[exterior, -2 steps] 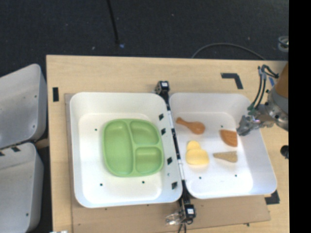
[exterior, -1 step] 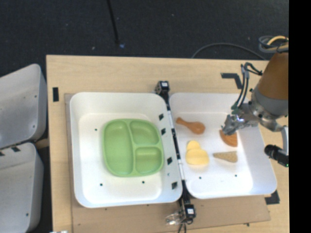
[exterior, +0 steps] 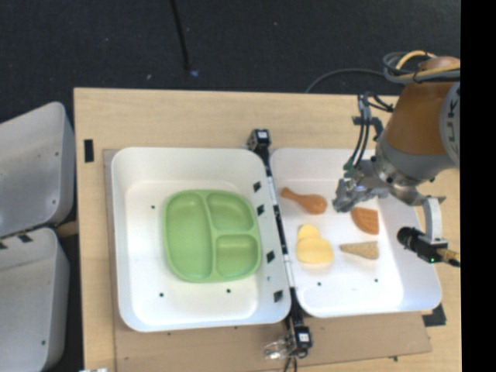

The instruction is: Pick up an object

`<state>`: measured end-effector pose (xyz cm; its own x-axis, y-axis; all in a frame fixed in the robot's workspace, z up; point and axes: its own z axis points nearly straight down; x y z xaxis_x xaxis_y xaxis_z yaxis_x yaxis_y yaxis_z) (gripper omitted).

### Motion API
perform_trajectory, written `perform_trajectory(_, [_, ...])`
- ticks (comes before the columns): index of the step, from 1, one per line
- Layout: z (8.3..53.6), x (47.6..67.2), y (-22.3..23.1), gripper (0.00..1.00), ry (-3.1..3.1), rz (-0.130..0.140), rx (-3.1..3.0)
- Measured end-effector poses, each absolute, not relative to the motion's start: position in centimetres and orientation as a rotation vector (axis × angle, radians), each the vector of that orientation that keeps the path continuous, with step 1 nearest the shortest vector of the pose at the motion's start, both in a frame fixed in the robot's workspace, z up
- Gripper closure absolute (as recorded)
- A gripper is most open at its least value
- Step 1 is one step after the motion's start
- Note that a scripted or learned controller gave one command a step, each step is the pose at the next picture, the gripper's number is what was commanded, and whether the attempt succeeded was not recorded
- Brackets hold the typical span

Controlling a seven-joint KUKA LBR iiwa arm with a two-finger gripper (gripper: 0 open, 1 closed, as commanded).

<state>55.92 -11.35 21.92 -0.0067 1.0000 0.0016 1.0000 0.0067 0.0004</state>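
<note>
Grey arm (exterior: 418, 122) poises claw (exterior: 350, 196) over right bin (exterior: 411, 285).

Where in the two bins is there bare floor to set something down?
Left bin: a strip along the near wall, below the green tray. Right bin: near strip below the yellow piece and wedge. Crowded mid-right, by the gripper.

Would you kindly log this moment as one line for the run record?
gripper: over right bin, nothing seen held | nearest: orange piece, drumstick | left bin: green tray
</note>
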Motion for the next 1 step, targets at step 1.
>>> perform_trajectory(1, [21.26, 57.64, -6.17, 1.00, -2.229, -0.002, -2.215])
